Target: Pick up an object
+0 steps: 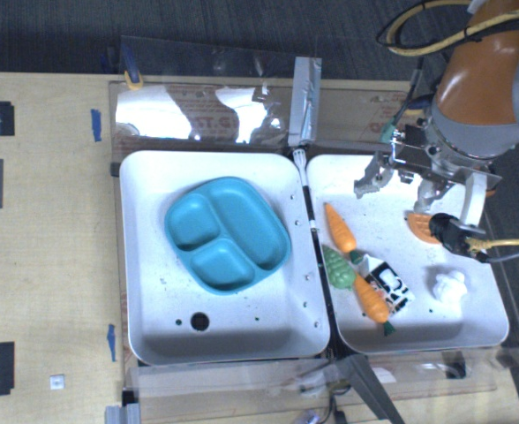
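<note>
Jaws (399, 190) spread wide, holding nothing, above the right bin (485, 321) near 2 carrots (340, 226).

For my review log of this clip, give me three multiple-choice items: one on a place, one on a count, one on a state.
1. Where is the blue divided plate?
A. left bin
B. right bin
C. on the bench

2. How many orange carrots lie in the right bin?
A. none
B. two
C. five

3. What is the gripper doing?
A. carrying the plate
B. gripping a carrot
C. holding nothing

Answers: A, the plate sits inside the left bin; B, one carrot lies above another; C, nothing sits between its spread fingers.
</note>
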